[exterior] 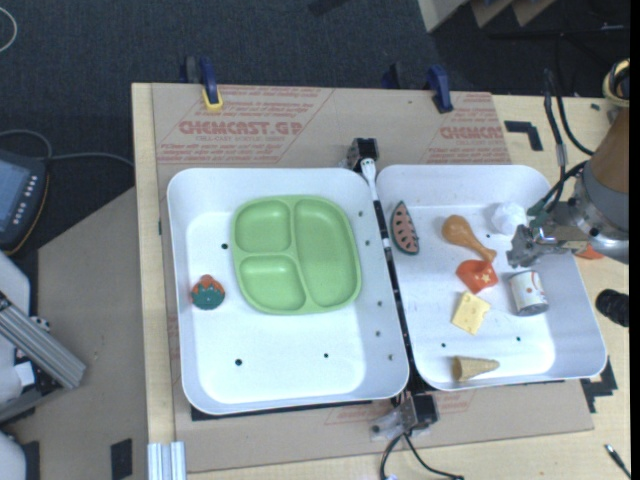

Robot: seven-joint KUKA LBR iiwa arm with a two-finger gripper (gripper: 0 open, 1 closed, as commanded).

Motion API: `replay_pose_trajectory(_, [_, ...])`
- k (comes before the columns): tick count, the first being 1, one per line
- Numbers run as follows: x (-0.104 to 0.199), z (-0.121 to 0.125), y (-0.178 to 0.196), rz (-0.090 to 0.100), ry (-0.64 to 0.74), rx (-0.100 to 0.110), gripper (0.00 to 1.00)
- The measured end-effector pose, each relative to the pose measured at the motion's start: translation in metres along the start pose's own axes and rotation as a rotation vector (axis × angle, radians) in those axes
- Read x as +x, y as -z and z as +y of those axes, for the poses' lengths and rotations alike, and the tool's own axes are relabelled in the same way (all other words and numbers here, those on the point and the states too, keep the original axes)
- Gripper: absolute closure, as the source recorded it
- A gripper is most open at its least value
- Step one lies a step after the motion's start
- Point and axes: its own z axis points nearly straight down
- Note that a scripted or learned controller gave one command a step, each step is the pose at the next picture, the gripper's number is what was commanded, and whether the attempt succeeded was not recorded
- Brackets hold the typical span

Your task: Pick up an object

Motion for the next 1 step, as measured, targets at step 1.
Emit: replay_pose_trajectory(1, [0.0171,0.0488,0.0023,0.0,0.0,-0.001,1.0])
